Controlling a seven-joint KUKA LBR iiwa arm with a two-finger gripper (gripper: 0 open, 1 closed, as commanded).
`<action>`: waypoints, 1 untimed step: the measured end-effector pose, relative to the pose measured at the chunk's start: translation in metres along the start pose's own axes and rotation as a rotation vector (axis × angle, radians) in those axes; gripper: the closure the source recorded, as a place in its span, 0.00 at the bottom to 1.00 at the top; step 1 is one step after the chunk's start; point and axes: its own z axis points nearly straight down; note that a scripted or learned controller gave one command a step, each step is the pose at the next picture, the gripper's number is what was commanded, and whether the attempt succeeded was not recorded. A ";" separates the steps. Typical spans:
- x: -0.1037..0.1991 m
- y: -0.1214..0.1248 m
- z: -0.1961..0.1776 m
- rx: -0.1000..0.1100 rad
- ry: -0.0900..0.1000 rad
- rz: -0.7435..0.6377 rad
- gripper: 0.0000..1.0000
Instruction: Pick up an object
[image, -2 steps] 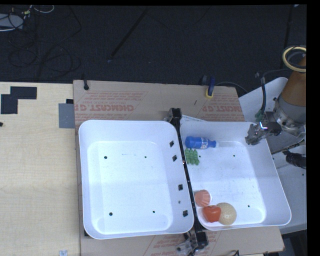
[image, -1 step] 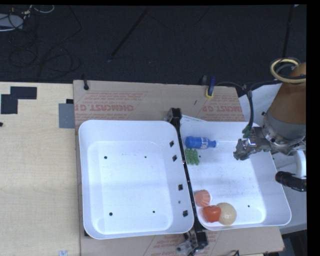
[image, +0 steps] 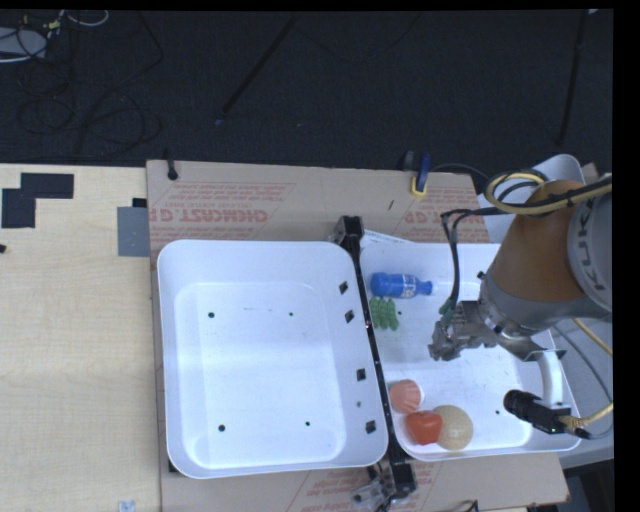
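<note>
Overhead slanted view of the desk (image: 80, 330), which carries two shallow white bins side by side on a sheet of cardboard (image: 260, 205). The left bin (image: 175, 300) has a bare floor marked by small dark dots. The right bin (image: 500, 435) holds all the candidates for picking: a blue bottle (image: 400, 286) lying on its side near the far wall, a small green toy (image: 385, 316) just beside it, and, clustered in the near corner, a pink ball (image: 404, 394), a red object (image: 424, 427) and a pale round object (image: 454, 426), the last two touching. The arm (image: 545, 265) reaches in from the right and its jaws (image: 448, 338) hang low over bare bin floor, near the green toy and bottle but apart from both. Whether the jaws stand apart or together cannot be told; nothing is seen between them. Judged from this placement, the arm is positioned for a descent onto open floor, so a grasp here seems unlikely to catch anything.
</note>
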 end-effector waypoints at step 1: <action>-0.003 0.002 -0.003 -0.006 -0.003 0.005 0.00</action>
